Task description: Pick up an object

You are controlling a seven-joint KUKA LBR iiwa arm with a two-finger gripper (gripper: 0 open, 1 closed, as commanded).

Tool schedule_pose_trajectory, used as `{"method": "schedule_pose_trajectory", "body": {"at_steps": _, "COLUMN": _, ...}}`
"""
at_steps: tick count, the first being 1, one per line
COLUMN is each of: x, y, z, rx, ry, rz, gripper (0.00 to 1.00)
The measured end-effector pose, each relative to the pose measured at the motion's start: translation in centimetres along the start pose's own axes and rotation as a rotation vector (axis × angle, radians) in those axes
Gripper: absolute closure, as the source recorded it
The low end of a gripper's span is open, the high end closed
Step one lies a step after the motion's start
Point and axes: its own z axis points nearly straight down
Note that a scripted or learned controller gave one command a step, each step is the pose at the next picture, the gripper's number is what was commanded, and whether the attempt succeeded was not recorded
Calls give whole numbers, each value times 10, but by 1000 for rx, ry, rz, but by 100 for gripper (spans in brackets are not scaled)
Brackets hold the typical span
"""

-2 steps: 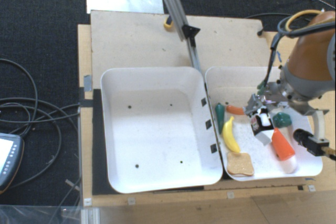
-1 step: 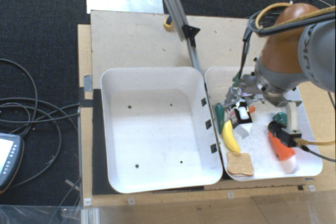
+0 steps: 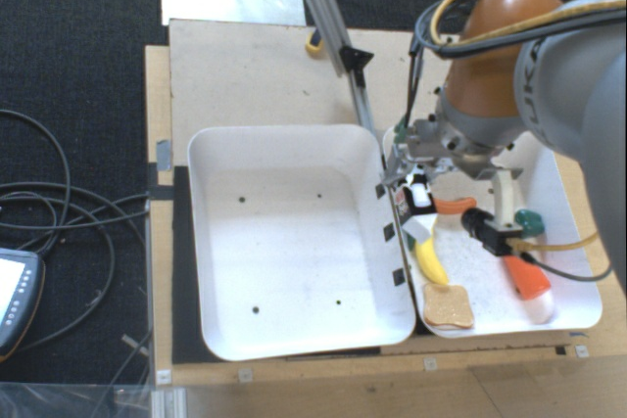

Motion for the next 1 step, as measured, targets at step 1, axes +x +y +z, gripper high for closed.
{"method": "schedule_pose_trajectory", "body": {"at_steps": 1, "x": 50, "y": 23, "z": -10, "rx": 0, "ry": 0, "rz": 0, "gripper": 100}}
